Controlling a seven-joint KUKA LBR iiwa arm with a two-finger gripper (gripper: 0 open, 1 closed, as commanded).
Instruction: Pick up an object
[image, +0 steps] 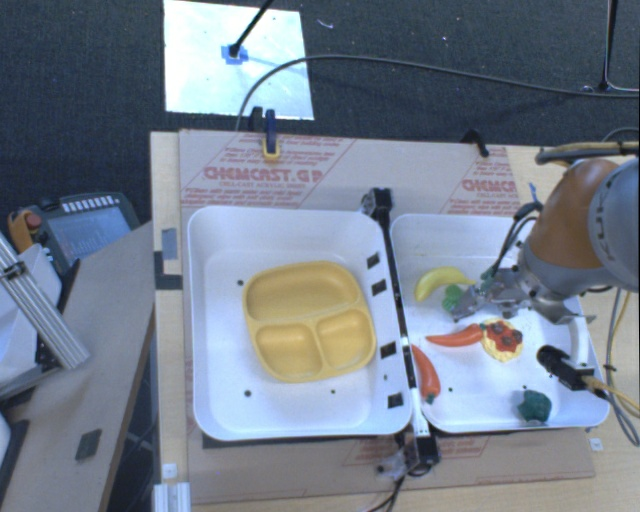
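My gripper is low in the right bin, reaching in from the right, its tip against a small green object. A yellow banana lies just behind that green object. In front of the gripper lie an orange-red chili and a yellow and red pizza-like piece. A red pepper rests by the bin's left wall, and a dark green broccoli-like piece sits at the front right.
The left bin holds a yellow divided plate. A black divider runs between the two bins. The arm's grey and orange body hangs over the right bin's far right side.
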